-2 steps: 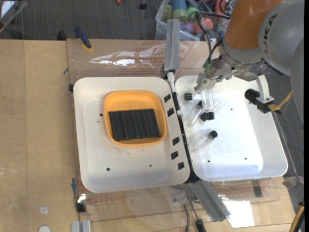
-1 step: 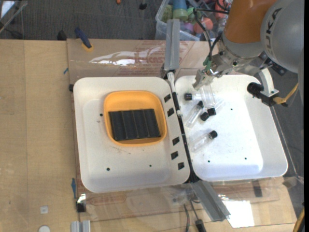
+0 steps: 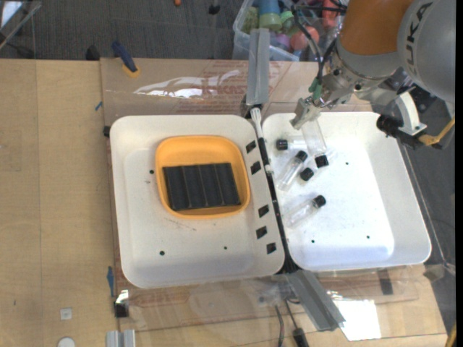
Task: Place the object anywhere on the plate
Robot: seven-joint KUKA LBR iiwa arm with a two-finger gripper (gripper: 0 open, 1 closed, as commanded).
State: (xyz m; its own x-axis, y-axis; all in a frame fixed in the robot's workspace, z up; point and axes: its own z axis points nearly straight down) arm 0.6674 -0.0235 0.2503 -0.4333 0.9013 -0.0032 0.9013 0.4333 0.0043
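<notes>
- Two white bins sit side by side.
- Left bin (image 3: 137, 266): orange plate (image 3: 166, 154) carrying a black block (image 3: 201, 186).
- Right bin (image 3: 376, 215): clear vials (image 3: 300, 166) near its 10 o'clock corner, not yet moved.
- Tool (image 3: 304, 116) hovers above them; grip cannot be told.

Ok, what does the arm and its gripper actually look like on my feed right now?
The arm is smooth grey with a broad orange band above the wrist and dark KUKA lettering on the grey shell. Dark and green cables run beside the wrist. The gripper is small, pale metal and partly see-through, tapering to a narrow tip.
</notes>
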